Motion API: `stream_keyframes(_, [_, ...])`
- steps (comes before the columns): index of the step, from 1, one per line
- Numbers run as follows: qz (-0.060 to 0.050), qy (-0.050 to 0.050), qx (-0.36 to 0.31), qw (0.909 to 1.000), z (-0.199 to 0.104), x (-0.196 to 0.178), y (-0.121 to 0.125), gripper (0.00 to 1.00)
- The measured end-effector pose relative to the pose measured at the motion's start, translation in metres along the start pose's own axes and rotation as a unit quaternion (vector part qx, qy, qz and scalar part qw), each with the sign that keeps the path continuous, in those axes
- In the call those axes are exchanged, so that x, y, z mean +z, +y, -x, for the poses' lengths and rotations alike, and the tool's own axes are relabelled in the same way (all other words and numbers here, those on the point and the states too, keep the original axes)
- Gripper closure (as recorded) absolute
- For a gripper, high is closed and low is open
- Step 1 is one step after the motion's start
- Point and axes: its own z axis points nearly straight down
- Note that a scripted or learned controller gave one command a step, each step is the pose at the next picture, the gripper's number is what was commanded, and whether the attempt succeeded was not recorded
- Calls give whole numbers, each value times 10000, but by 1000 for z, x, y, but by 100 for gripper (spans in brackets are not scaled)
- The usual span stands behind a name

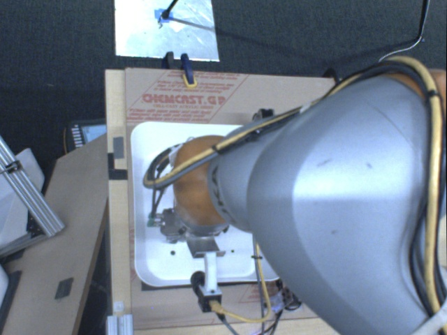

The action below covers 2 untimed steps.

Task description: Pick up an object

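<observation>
The object I was to pick was hidden beneath my arm, so I could not tell where in the white bin [148,149] it lay. My pincer [180,230] hung low inside that bin, toward its near wall, under the orange band [197,183]; whether it was released or clenched I could not tell. My grey arm [328,194] covered the bin's right part. Behind the bin lay a brown sheet [185,96] with red print, a blue clamp [187,67] at its far edge.
</observation>
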Motion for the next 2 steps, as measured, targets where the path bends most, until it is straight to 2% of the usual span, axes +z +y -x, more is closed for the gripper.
stream_keyframes(1, [-2,11,3,10000,0,-17,1,100])
stream_keyframes(2, [70,27,-7,10000,-2,-134,41,100])
